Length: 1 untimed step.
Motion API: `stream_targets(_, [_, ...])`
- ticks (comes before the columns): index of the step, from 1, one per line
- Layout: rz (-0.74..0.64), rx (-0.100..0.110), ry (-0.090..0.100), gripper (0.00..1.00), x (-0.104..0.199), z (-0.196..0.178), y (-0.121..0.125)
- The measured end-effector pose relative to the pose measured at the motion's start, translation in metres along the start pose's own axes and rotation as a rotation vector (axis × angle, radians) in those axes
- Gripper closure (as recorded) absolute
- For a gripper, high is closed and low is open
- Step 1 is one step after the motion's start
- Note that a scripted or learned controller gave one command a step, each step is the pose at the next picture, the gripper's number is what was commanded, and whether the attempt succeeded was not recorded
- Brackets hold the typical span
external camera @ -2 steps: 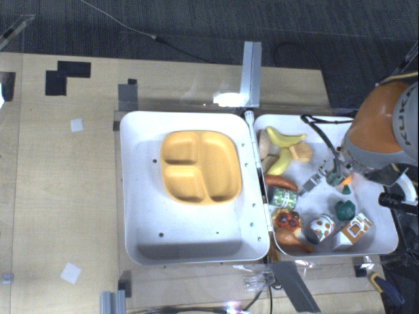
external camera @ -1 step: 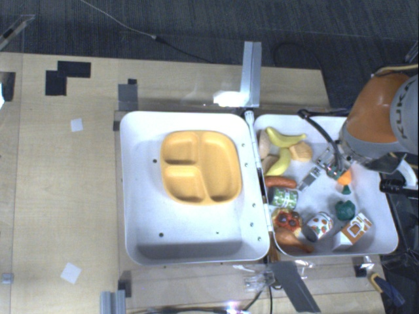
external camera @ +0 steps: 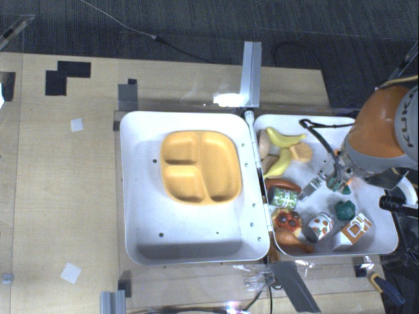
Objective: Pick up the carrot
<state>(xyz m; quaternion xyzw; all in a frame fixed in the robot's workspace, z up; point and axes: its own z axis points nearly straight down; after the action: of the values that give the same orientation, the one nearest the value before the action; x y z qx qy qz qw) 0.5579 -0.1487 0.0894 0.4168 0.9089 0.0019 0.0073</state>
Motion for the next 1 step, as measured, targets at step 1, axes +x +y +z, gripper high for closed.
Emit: stream_targets(1, [0.154, -0.006, 0.011, 0.00, -0.0345, -0.0003, -0.0272])
